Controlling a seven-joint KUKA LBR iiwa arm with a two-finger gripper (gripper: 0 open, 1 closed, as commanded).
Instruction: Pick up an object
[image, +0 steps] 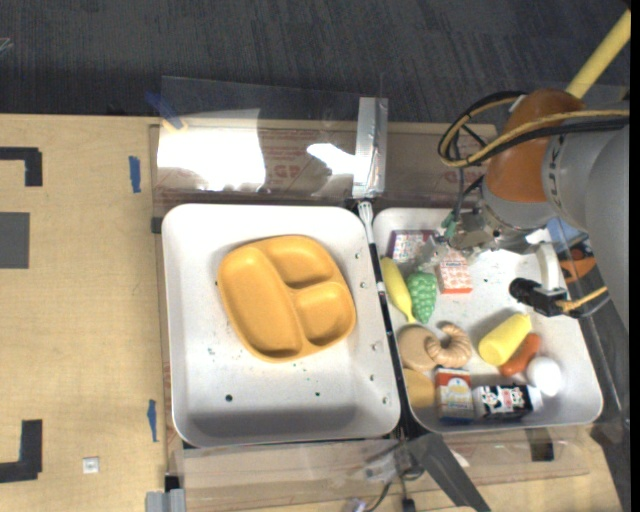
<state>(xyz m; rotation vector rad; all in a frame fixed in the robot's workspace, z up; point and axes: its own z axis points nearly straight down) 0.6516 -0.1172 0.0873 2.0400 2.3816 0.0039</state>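
Observation:
The right bin holds several small items. Among them are a yellow banana-like piece, a green knobbly toy, a small red-and-white box and a purple-and-white packet. Nearer the front lie a tan pretzel-like ring, a yellow block, an orange carrot and a bottle on its side. My gripper hangs low over the bin's back part, just above the red-and-white box and right of the packet. The wrist hides its tips.
The left bin carries a yellow divided plate in its middle. A clear plastic sheet and a metal bracket stand behind the bins. The grey arm and its cables cover the right bin's back right corner.

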